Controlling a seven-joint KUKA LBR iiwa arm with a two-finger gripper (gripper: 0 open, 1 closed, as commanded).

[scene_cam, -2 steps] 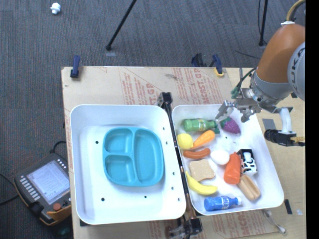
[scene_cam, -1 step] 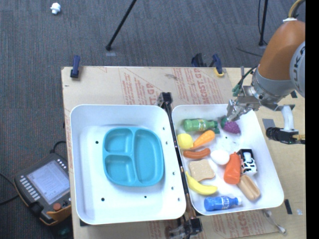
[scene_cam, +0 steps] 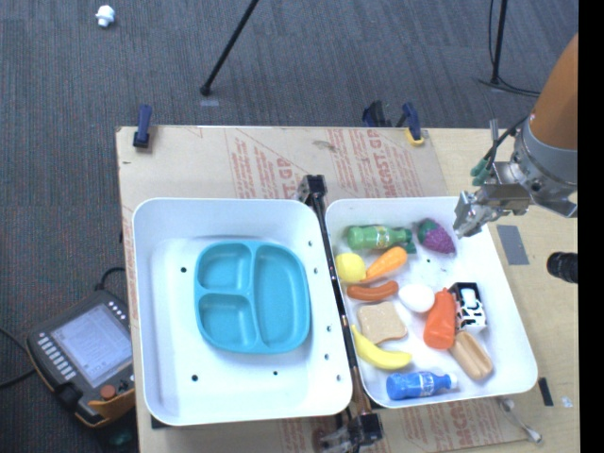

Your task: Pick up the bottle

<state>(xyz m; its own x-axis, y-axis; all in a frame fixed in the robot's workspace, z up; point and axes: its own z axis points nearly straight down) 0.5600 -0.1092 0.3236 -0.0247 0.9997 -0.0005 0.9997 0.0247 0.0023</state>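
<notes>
Pincer [scene_cam: 469, 217] hovers at the upper right rim of the right bin [scene_cam: 524, 347], above the toy food; cannot tell whether it is released or clenched, and nothing shows in it. Target likely the blue bottle [scene_cam: 421, 384]: smooth rounded plastic with a white cap, lying on its side along the bin's near edge, just below the banana [scene_cam: 379, 352]. A green bottle [scene_cam: 377, 237] lies near the far edge, closer to the arm. Left bin [scene_cam: 151, 328] holds a glossy turquoise divided plate [scene_cam: 253, 298].

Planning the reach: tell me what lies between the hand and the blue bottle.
In the camera view, the milk carton and orange bottle lie between hand and blue bottle.
</notes>
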